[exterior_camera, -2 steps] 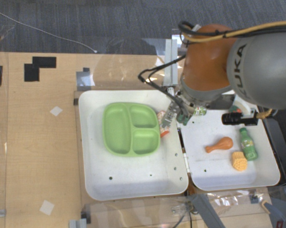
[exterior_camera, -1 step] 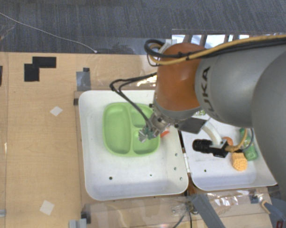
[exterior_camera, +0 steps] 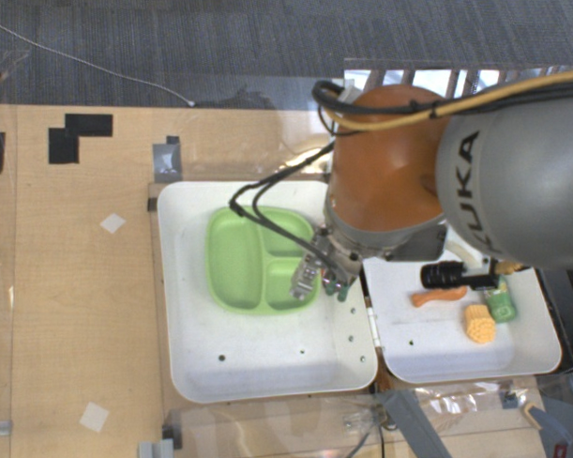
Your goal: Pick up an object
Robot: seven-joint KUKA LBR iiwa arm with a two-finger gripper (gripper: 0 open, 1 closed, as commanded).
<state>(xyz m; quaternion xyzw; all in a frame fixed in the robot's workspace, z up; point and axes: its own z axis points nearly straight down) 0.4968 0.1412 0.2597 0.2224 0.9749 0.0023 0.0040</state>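
Over left bin [exterior_camera: 193, 372], gripper [exterior_camera: 318, 280] sits at right edge of green divided plate [exterior_camera: 250, 262]; grip state cannot be told. Step judged: approach to grasp. Next move calls for descent onto plate rim.

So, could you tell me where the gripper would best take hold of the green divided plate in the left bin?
Probably at the plate's thin raised rim on its left or near edge, coming straight down with one finger inside and one outside. The plate lies flat and is too wide to span, so only the rim, or perhaps the divider ridge, offers a thin lip. The gripper hovers over its right edge.
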